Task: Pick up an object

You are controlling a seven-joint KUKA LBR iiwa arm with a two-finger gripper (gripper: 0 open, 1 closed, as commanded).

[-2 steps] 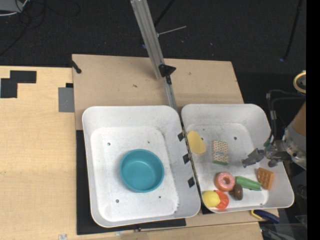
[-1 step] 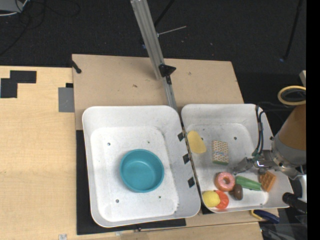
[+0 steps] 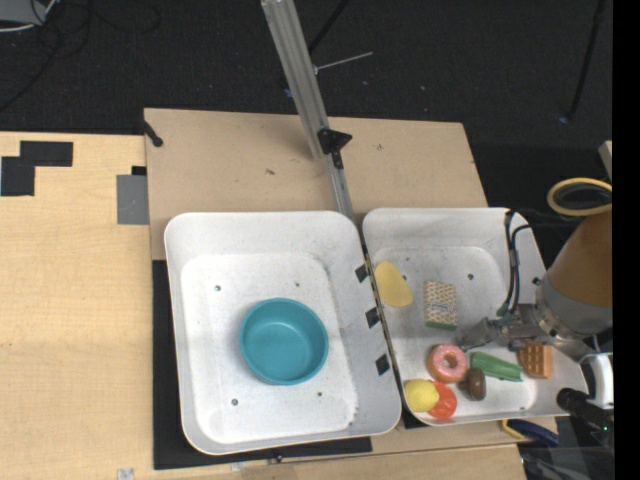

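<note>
The right bin (image 3: 440, 230) holds several small objects: a yellow piece (image 3: 392, 284), a patterned block (image 3: 440, 303), a pink doughnut (image 3: 447, 362), a green piece (image 3: 495, 366), a brown piece (image 3: 474, 383), a yellow fruit (image 3: 421, 395), a red fruit (image 3: 445, 404) and an orange waffle-like piece (image 3: 536, 360). My gripper (image 3: 497, 330) reaches in from the right and hangs low over the bin's right side, just above the green piece and beside the waffle piece. Nothing visibly hangs from it.
The left bin (image 3: 200, 258) holds a teal bowl (image 3: 284, 340). A metal rail (image 3: 300, 68) slants down from the top to the gap between the bins. The grey arm with its orange band (image 3: 590, 268) covers the right bin's right rim.
</note>
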